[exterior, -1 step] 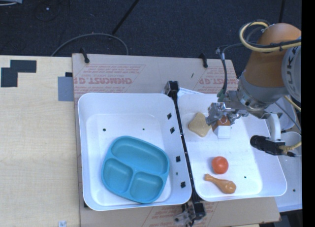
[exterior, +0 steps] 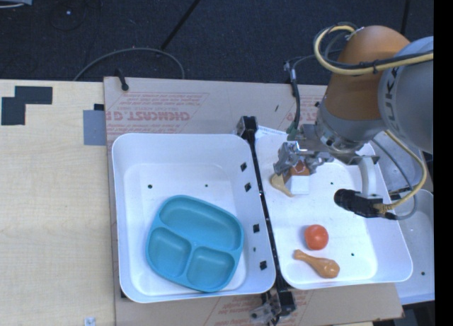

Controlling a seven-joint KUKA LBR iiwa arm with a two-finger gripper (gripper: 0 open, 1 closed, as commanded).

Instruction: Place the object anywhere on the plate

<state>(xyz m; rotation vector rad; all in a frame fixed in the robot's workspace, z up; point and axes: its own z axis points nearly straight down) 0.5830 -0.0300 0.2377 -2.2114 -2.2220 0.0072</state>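
Note:
A blue plate [exterior: 193, 242] with three compartments lies in the left bin [exterior: 134, 176], toward its front. My gripper [exterior: 289, 163] hangs low over the back left part of the right bin [exterior: 396, 261]. Right under it sit a small white block [exterior: 300, 184], a reddish-brown piece [exterior: 301, 170] and a tan piece [exterior: 280, 185], all bunched together. Whether any of them is in the gripper's hold is hidden by the gripper body. A red ball [exterior: 316, 236] and a tan gourd-shaped toy [exterior: 318, 264] lie nearer the front of the right bin.
The raised divider [exterior: 259, 211] with black clips runs between the two bins, just left of the gripper. Cardboard lies under both bins, and a pale wooden bench top [exterior: 49, 211] stretches to the left.

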